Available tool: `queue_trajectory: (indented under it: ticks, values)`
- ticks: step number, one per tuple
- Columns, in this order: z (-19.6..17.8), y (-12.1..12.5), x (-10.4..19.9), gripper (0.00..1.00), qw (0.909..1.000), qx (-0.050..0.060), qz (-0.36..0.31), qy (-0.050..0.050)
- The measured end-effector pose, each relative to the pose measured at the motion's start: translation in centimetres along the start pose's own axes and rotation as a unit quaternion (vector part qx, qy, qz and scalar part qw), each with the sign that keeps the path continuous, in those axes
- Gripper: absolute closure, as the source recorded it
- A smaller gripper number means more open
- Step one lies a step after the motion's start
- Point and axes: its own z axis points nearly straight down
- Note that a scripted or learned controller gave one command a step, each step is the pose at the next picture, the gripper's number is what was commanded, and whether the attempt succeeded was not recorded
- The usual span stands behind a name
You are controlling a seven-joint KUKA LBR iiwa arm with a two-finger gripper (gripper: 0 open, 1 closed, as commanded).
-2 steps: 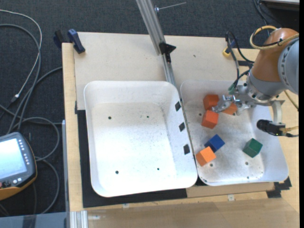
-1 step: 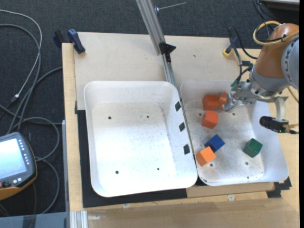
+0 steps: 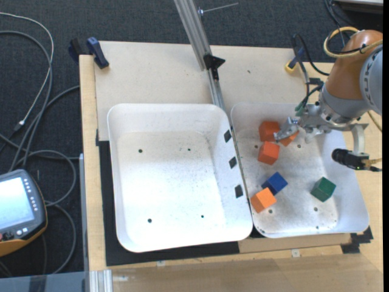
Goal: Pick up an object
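The right bin (image 3: 340, 224) holds several small blocks. Two red-orange blocks lie in its upper left, one (image 3: 269, 129) behind the other (image 3: 268, 153). A blue cube (image 3: 276, 182) and an orange cube (image 3: 264, 199) touch near the bin's left wall, and a green cube (image 3: 323, 189) sits toward the right. My gripper (image 3: 285, 134) hangs low just right of the upper red-orange block. A sliver of orange (image 3: 292, 139) shows under the tool, but what it belongs to is unclear.
The left bin (image 3: 121, 163) stands beside the right one, with a divider wall carrying black clips (image 3: 233, 162) between them. A slanted metal rail (image 3: 194, 29) crosses the back of the bench. The grey arm (image 3: 349, 84) comes in from the upper right.
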Motion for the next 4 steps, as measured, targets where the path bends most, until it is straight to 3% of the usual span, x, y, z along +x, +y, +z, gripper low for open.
queue_trajectory:
  ticks: [1, 2, 3, 4]
  values:
    - [1.0, 3.5, 8.0, 0.00, 0.9995, 0.030, -0.007, -0.002]
    - [0.1, 3.1, 7.4, 1.00, 0.9993, 0.038, -0.003, -0.002]
    - [-8.4, 2.1, 13.3, 1.00, 0.9999, 0.000, 0.007, -0.012]
    - [-8.8, 1.5, 13.8, 1.00, 0.9999, -0.006, 0.008, -0.013]
